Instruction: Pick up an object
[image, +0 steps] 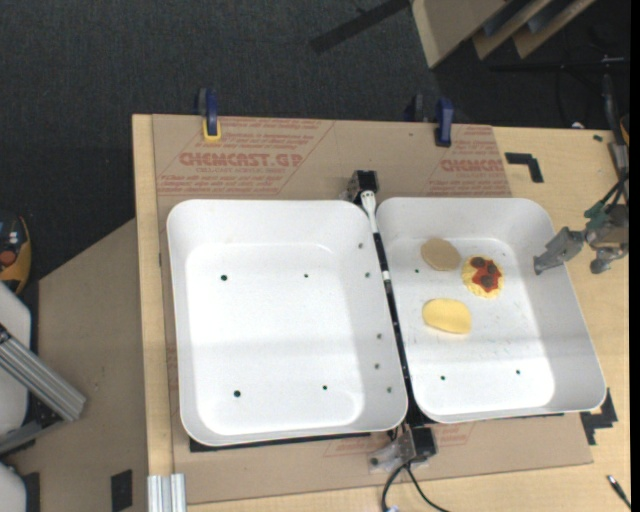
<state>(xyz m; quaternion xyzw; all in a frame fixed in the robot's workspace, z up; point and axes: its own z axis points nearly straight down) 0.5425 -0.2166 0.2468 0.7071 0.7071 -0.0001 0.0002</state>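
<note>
Three small objects lie in the right bin (560, 370). A round tan disc (439, 254) sits toward the back. Just right of it is a yellow piece with a red top (484, 276), and a yellow oval lump (447, 317) lies in front of both. My gripper (570, 266) hangs over the bin's right rim, well right of the red-topped piece. It is open, with nothing between its two grey fingers (553, 254).
The left bin (200, 300) adjoins the right one along a black centre strip (385, 290). Both rest on a brown board (300, 150) held by blue clamps (209, 105) at the back. An aluminium rail (40, 380) stands at the far left.
</note>
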